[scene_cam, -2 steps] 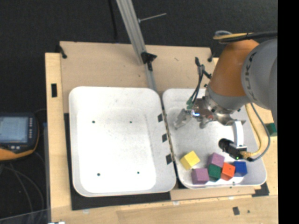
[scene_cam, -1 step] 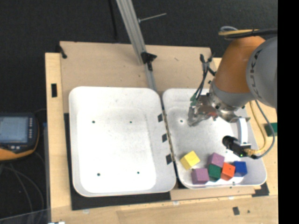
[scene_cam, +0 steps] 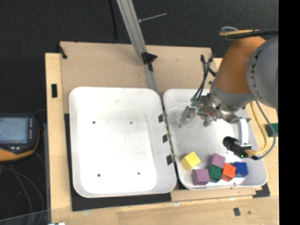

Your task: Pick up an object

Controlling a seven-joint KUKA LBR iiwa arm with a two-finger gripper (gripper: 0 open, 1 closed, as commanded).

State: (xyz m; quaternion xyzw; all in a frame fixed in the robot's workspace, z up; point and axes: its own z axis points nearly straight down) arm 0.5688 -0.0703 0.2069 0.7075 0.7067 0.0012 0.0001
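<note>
Arm (scene_cam: pixel 243 74) reaching in over right bin (scene_cam: pixel 187 102) | jaws (scene_cam: pixel 197 115) spread, holding nothing | blocks (scene_cam: pixel 215 168) well apart

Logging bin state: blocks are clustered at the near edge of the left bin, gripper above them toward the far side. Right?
Wrong bin. The camera view shows the blocks, yellow block included, clustered at the near edge of the right bin. The gripper does sit above them toward the far side.

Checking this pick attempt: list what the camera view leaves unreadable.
- Fingers: small and blurred, so their spread and any load are unclear.
- Right bin: its far right part is covered by the arm.
- Red block and blue block: crowded by neighbouring blocks, edges unclear.
</note>
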